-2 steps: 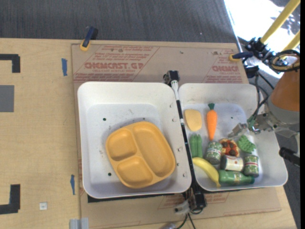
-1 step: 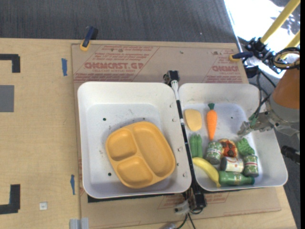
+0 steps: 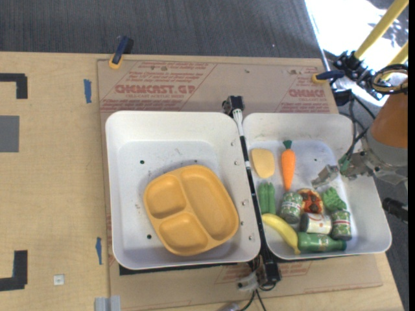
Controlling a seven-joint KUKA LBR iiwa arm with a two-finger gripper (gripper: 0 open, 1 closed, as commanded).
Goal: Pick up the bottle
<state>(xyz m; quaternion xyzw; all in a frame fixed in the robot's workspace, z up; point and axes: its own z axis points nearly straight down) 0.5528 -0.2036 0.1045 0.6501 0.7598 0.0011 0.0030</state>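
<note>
In the camera view, the arm is reaching in over the right bin (image 3: 379, 235), its jaws (image 3: 327, 173) hanging above the clutter of toy food; whether they are spread or pressed together I cannot tell. This looks like the approach step, nothing being gripped yet. The bottle (image 3: 319, 242) is lying on its side near the bin's front edge, dark green with a pale label, touching the banana (image 3: 280, 230). Next move, probably: travelling toward the front and descending.
</note>
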